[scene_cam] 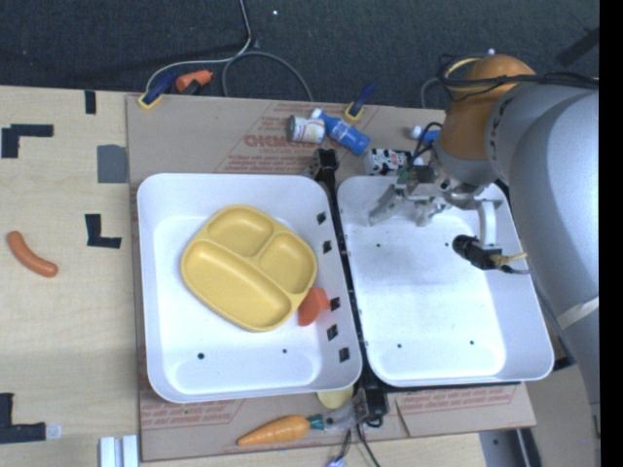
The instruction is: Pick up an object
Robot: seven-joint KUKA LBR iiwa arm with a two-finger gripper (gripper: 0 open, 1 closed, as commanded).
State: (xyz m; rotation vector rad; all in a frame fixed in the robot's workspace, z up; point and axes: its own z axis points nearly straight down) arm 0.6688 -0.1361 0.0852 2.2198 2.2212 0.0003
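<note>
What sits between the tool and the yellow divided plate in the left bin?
The raised rims where the two white bins meet lie between the tool, over the right bin, and the yellow divided plastic plate; nothing else visible.

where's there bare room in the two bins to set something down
Most of the right bin floor is bare, from below the claw to its near wall. The left bin is crowded: the yellow plate and an orange piece leave only a near strip.

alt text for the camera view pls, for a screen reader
A grey arm reaches from the right, its gripper low over the back of the right white bin. The left bin holds a yellow divided plate with a small orange object beside it.
</note>
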